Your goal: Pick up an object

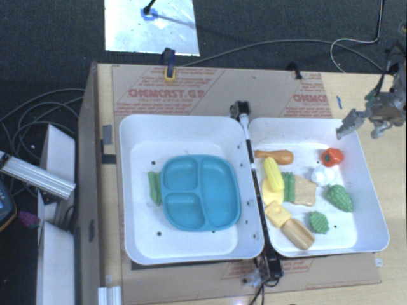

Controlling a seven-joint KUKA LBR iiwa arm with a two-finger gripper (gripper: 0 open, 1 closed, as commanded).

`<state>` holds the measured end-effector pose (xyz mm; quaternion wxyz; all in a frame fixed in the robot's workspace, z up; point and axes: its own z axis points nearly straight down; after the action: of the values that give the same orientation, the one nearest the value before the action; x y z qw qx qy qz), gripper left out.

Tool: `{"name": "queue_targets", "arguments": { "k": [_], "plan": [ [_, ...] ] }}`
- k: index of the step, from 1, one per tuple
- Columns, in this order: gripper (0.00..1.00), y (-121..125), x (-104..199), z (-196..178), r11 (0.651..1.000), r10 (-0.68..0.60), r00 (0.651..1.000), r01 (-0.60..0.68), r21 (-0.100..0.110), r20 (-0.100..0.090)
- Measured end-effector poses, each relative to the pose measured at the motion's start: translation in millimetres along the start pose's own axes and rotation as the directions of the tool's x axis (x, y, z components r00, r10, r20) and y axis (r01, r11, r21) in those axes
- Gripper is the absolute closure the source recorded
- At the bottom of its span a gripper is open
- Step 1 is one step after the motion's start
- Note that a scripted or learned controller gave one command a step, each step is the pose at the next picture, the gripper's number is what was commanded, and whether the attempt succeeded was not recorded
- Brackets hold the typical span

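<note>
Camera view looks down on a tan bench (191,84) printed with red lettering, standing on dark carpet with black cables trailing around it and a shiny metal sheet (151,16) lying beyond its far edge. Two shallow white bins sit side by side on the bench, joined by a black clip at the seam.

At the right edge the gripper (364,124) hangs above the far right corner of the right bin (372,224); its two grey fingers are spread apart with nothing between them, and they touch nothing.

Below it, the right bin holds a cluster of toy food: a red tomato (331,157) nearest the gripper, an orange carrot-like piece (276,156), a yellow corn cob (273,173), a slice of bread (304,192), a bumpy green fruit (339,197), a small green broccoli (318,222) and a tan bread roll (297,233). They lie close together, several touching.

The left bin (137,170) holds a blue divided plate (200,192) with a green bean pod (154,187) just beside its left rim.
</note>
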<state>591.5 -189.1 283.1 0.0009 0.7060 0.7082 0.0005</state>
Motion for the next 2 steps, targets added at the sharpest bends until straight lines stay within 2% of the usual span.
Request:
{"name": "queue_targets", "arguments": {
  "k": [1,2],
  "plan": [
    [0.00,31,77,181,1.000,0.000,1.000,0.000,0.004,-0.002],
    [0.00,-30,70,199,1.000,0.002,1.000,-0.002,0.002,0.000]
  ]
}}
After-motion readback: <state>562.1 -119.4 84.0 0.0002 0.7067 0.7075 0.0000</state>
